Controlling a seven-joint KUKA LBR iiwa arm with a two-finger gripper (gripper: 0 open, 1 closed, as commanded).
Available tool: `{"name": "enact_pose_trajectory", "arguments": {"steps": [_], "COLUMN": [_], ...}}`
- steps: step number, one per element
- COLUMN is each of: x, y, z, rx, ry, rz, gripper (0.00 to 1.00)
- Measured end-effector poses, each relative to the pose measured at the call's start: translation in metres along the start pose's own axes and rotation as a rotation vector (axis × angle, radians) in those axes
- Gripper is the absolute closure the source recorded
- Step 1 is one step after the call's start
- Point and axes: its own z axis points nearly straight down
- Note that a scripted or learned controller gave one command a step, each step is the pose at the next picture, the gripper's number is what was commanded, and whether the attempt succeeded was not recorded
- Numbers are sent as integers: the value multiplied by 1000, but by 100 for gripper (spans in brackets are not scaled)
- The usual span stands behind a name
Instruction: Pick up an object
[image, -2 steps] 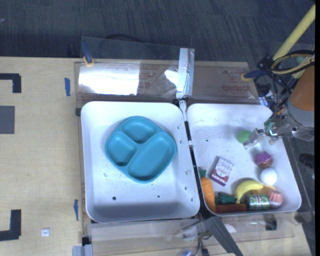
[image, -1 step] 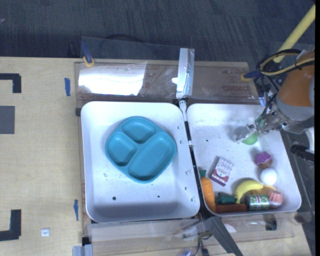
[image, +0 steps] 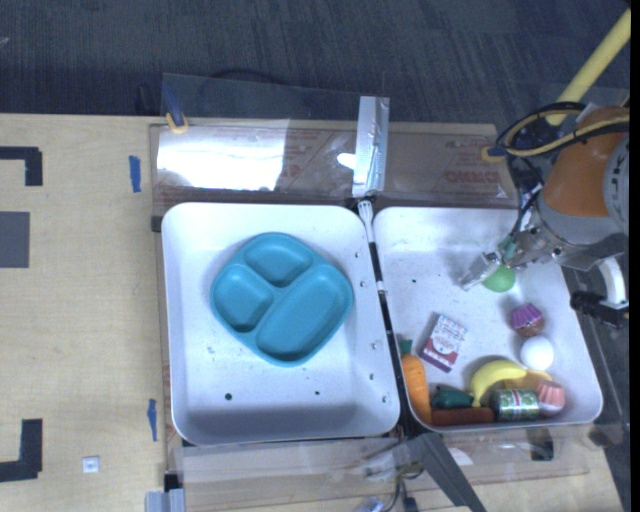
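Note:
My gripper (image: 487, 268) hangs low over the upper right part of the right bin (image: 420, 250). The grey arm with its orange band (image: 585, 175) comes in from the right. A small green round object (image: 501, 280) lies right at the gripper's tip, touching it or just below it. Whether it is gripped is hidden from this angle. Lower in the same bin lie a purple lumpy item (image: 528, 319), a white egg (image: 538, 354), a yellow banana (image: 497, 377) and a red-and-white box (image: 443, 341).
An orange carrot (image: 415, 385), a dark green piece (image: 452, 398) and a small can (image: 520, 402) crowd the right bin's front edge. The left bin (image: 200, 380) holds a blue divided plate (image: 283, 297). A metal divider (image: 371, 150) stands behind the bins.

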Motion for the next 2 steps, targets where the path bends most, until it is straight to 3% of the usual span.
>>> {"name": "enact_pose_trajectory", "arguments": {"steps": [1, 2], "x": [-1, 44], "y": [2, 57], "z": [-12, -118], "rx": [-6, -7], "ry": [-4, -2], "rz": [0, 85], "gripper": [100, 100]}}
